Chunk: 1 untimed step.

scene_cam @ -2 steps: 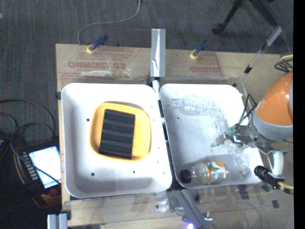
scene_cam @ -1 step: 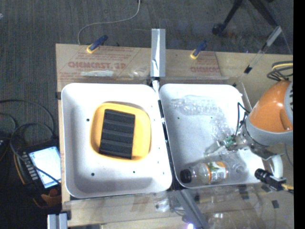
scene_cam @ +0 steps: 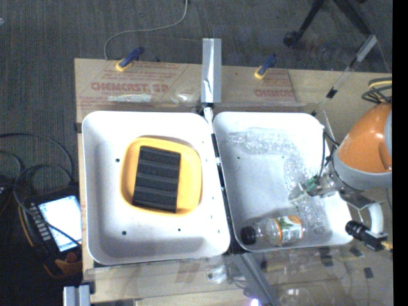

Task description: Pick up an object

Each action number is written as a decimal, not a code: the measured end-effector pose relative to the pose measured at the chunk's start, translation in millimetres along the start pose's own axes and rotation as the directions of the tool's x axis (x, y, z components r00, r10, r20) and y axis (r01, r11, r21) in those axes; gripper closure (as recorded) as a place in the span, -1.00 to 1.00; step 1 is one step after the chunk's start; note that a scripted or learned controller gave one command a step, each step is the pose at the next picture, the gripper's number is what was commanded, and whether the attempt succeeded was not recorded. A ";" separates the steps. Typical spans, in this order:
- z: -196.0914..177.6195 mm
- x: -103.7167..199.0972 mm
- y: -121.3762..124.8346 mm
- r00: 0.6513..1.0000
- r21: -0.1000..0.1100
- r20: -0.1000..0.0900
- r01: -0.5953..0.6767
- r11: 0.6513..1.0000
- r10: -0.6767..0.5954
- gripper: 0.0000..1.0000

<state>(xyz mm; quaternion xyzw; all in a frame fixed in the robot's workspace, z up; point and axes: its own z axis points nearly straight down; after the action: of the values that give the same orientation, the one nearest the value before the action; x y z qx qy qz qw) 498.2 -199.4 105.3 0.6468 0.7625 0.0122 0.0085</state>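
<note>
Camera view looks down on two white bins side by side. The left bin (scene_cam: 102, 139) holds a yellow dish (scene_cam: 134, 155) with a black ridged block (scene_cam: 157, 178) lying in it. The right bin (scene_cam: 268, 171) holds a clear bottle (scene_cam: 280, 231) on its side along the near wall, dark cap pointing toward the divider, and a crumpled clear plastic piece (scene_cam: 264, 142) that curves from the far side round toward the right wall.

The arm (scene_cam: 366, 155) leans in over the right edge of the right bin, its orange band showing. Its gripper (scene_cam: 312, 187) sits low near the right end of the plastic, just above the bottle's base end. I cannot tell whether the claw is released or clenched; the tip is small and lost against the clear plastic, and I see nothing plainly between it.

To my eye this is the reach-and-descend step, with no pick made yet. The likely target is either the plastic or the bottle; both lie near the tip. The next move calls for settling squarely over one of them, closing, and lifting straight up. The plastic is flimsy and may slip; the bottle may roll.
</note>
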 end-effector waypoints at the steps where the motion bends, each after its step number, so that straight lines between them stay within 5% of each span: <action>1: -1.2 4.1 2.4 1.000 -0.001 -0.006 0.006 1.000 -0.006 -1.00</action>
<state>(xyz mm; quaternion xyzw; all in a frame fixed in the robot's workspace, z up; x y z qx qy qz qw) 499.9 -195.0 106.6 0.6443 0.7646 0.0145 0.0066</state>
